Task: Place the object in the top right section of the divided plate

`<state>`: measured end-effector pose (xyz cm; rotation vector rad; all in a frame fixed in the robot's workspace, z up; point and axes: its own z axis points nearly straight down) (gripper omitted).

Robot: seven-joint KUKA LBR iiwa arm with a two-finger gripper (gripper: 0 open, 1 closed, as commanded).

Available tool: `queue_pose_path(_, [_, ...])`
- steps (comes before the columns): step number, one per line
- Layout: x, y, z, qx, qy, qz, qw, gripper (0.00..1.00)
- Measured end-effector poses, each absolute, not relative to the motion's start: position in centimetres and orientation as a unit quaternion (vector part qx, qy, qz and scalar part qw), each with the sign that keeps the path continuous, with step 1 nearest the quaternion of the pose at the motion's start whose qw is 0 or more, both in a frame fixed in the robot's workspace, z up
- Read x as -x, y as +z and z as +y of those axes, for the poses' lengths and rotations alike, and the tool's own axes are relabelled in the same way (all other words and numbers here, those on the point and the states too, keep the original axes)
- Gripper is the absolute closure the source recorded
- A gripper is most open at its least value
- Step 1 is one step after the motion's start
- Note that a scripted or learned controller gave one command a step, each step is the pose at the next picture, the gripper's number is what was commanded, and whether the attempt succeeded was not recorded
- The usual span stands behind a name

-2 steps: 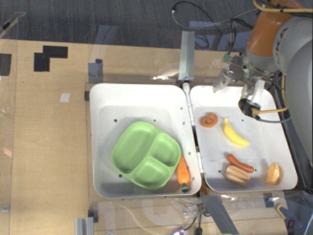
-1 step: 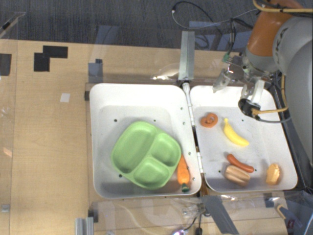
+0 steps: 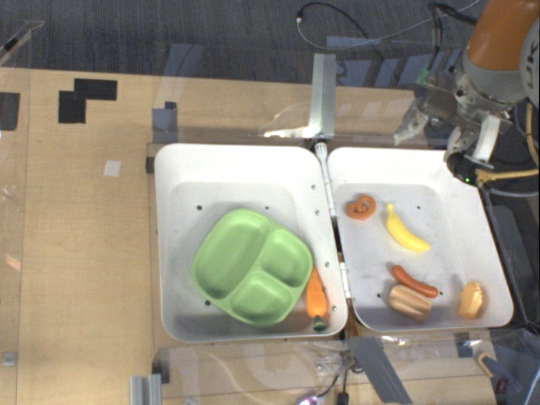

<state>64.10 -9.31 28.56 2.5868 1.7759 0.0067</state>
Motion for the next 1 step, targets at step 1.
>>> queue_pose_path(1, [-66.92,15.76,-13.16,-0.822,0.0004,0.569,0.001,0.00])
